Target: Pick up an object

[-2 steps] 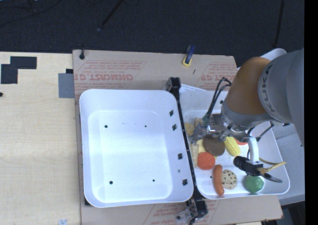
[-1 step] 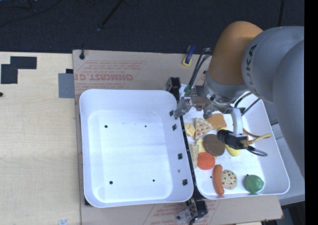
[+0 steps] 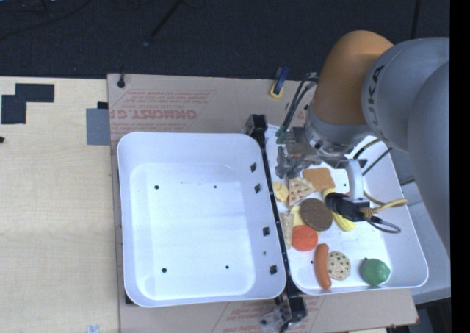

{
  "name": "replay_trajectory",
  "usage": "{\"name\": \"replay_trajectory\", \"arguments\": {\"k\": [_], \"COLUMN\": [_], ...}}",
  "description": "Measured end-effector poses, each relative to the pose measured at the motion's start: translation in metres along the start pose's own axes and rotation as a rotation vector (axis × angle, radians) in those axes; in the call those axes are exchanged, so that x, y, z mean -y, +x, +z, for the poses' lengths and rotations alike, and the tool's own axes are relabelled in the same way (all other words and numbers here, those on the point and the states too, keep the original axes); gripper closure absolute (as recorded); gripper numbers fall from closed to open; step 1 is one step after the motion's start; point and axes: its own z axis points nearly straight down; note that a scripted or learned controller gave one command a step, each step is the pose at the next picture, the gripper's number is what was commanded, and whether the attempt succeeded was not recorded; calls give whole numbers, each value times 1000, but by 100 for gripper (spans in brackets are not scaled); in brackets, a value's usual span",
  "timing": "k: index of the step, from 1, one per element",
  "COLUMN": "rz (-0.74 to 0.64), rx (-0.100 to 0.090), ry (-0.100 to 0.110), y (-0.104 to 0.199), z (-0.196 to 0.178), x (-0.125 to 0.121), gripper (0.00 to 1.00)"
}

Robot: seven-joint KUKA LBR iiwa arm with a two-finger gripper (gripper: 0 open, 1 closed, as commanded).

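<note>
Overhead slanted view of the table (image 3: 51,214) with two shallow white bins side by side. The left bin (image 3: 139,170) takes up the centre of the frame. The right bin (image 3: 407,269), in the lower right, holds a cluster of toy food: a tan cracker (image 3: 319,178) and a pale speckled wedge (image 3: 298,190) near its upper left, a dark brown disc (image 3: 316,214) just below them, an orange-red round piece (image 3: 305,237) beneath the disc, a red sausage (image 3: 322,265) lying upright in the frame near the bottom rim, a speckled cookie (image 3: 338,265) touching its right side, and a green round piece (image 3: 376,271) apart at lower right. A yellow banana (image 3: 344,220) lies right of the disc, partly under black hardware. The grey arm (image 3: 411,96) with its orange band (image 3: 349,74) enters from the upper right; its gripper (image 3: 288,164) hangs over the upper left corner of the right bin, just above the cracker and wedge. Whether it is spread or closed cannot be told, and nothing is seen held in it
</note>
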Motion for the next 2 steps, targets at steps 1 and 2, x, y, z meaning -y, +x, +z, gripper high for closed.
{"name": "replay_trajectory", "arguments": {"k": [1, 2], "rz": [-1, 0], "rx": [1, 1], "ry": [-14, -7], "y": [10, 12], "z": [-81, -124], "x": [-46, -43], "gripper": [100, 100]}}
